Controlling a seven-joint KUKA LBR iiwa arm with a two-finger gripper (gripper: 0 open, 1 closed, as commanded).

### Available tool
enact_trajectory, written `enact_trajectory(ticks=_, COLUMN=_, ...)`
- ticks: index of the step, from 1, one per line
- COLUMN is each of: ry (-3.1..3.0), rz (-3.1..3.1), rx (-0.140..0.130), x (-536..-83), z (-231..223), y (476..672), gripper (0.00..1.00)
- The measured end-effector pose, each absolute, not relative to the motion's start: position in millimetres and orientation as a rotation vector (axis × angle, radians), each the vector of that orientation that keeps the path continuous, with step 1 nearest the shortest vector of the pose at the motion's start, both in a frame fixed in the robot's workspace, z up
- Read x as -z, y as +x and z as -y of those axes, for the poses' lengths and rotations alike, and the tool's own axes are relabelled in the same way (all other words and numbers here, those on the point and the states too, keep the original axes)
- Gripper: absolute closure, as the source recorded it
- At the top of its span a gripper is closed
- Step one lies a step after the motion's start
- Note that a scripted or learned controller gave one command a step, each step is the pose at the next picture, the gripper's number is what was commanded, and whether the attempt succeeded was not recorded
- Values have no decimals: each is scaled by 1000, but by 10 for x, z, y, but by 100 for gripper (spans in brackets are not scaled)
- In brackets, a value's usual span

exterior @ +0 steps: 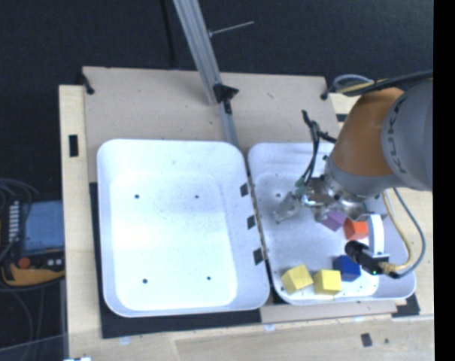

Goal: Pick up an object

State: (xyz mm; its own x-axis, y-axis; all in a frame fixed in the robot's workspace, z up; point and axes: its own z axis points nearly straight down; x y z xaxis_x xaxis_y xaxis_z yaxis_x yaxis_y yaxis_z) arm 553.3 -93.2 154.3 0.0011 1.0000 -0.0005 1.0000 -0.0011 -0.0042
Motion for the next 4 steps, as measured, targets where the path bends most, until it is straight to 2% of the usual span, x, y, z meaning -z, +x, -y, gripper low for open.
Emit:
enact_trajectory(ticks=1, ry=-2221, rz=2217, rx=-5, x=-1022, z=940, y=5521, gripper=0)
enact_trajectory(ticks=2, ry=-2234, rz=2215, rx=3, x=-1154, z=958, y=5542, gripper=100)
enact_trajectory(ticks=4, ry=-2223, rz=2229, rx=6, x=-2163, z=1040, y=5620, gripper=100)
